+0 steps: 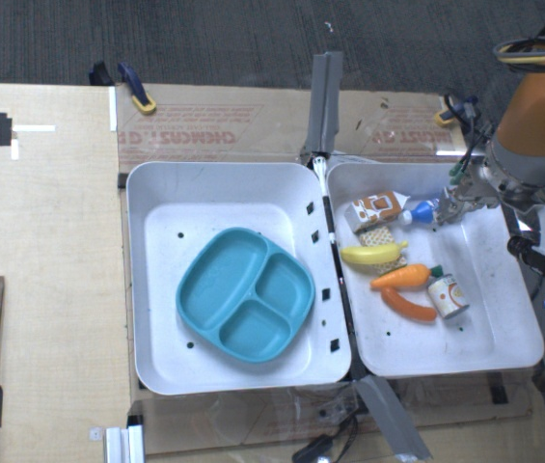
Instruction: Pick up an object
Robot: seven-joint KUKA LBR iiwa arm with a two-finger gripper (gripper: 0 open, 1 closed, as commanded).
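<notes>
The right bin (504, 345) holds several small items. A brown and white snack box (376, 212) lies at the back, with a yellow banana (373, 254) just in front of it. An orange carrot (402, 277) and an orange sausage-shaped piece (412, 305) lie in the middle, beside a small can (448, 295). A blue bottle-like item (422, 211) lies at the back of this bin. My gripper (452, 204) hangs low at the bin's back right, right next to that blue item's right end. I cannot tell whether it touches the item.
The left bin (151, 258) holds a blue divided plate (245, 294). A grey divider post (325, 104) stands between the bins at the back. Clamps (137, 90) sit on the cardboard behind the bins. The arm's orange band (532, 114) rises at the right.
</notes>
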